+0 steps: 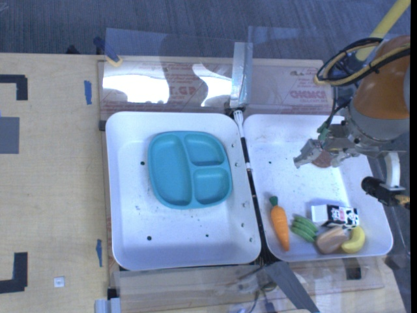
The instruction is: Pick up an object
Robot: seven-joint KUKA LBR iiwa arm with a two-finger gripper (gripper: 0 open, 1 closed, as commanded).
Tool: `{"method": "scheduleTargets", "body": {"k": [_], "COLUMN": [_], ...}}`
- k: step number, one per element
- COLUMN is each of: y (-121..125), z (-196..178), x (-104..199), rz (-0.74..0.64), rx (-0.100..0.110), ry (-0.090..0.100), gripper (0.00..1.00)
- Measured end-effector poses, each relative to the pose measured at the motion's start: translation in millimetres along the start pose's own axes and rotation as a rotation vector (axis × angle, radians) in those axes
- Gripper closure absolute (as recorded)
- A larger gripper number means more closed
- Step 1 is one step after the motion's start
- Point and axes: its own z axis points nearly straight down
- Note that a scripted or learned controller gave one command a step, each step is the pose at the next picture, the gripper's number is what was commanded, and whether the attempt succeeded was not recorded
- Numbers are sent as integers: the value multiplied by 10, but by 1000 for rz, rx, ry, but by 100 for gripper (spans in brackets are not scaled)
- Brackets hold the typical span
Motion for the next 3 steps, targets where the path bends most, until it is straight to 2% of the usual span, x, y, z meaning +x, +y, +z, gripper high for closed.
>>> {"method": "scheduleTargets", "body": {"k": [1,2,3], "y": [-477,-840,-825], "z": [818,1011,900], "x": [282,273,270], "rz": [130,-34,-33], "rx": [6,-14,-19], "ry": [0,-2,-4], "gripper": [0,0,100]}}
